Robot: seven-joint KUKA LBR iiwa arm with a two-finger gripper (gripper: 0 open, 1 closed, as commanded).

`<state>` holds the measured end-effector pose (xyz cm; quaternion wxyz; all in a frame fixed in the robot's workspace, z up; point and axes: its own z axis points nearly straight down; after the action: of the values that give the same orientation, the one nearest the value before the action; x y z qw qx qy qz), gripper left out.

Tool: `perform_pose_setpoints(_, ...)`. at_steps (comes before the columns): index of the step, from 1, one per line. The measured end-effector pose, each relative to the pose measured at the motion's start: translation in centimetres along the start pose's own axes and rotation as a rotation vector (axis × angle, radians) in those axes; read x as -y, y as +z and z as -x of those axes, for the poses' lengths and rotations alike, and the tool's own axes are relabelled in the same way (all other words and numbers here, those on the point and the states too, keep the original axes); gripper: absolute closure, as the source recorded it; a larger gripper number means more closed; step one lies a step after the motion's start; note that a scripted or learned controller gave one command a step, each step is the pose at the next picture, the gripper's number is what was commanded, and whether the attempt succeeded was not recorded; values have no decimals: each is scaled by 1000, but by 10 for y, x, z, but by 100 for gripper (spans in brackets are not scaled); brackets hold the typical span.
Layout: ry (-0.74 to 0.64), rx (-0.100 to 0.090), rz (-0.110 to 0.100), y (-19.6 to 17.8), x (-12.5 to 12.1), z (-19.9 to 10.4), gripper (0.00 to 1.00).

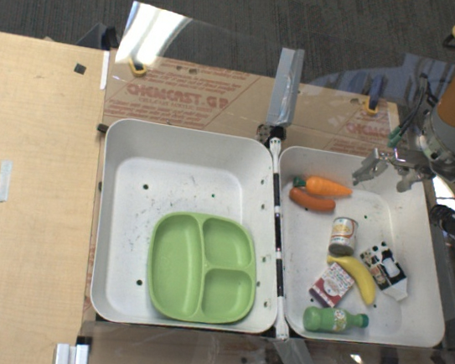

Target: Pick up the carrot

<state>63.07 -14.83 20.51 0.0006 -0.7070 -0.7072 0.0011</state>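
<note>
The carrot (328,186) was orange with a small green stub at one end, smooth and plastic-looking. It lay in the right bin (408,331), a little below and left of the gripper (389,169), with clear space between them. A darker orange sausage-shaped piece (313,201) lay touching its lower side.

Both white bins sat side by side on a light wooden bench (23,189), with a printed cardboard sheet (190,95) behind them and dark floor beyond. The left bin (122,204) held a green divided plate (202,268).

The carrot's long axis ran roughly crosswise, green end pointing away from the gripper, tip toward it.

Gripper hung over the right bin's far edge, metal fingers spread apart, nothing between them. Farther below it: a can (342,235), banana (357,277), green bottle (335,320).
</note>
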Motion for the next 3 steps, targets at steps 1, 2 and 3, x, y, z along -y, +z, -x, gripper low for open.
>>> perform_pose_setpoints(1, -44, 3, 18, 105, -8, -21, 0)
perform_pose_setpoints(2, -53, 0, 2, 114, 45, -51, 0)
perform_pose_setpoints(3, -42, 1, -4, 115, -27, -43, 0)
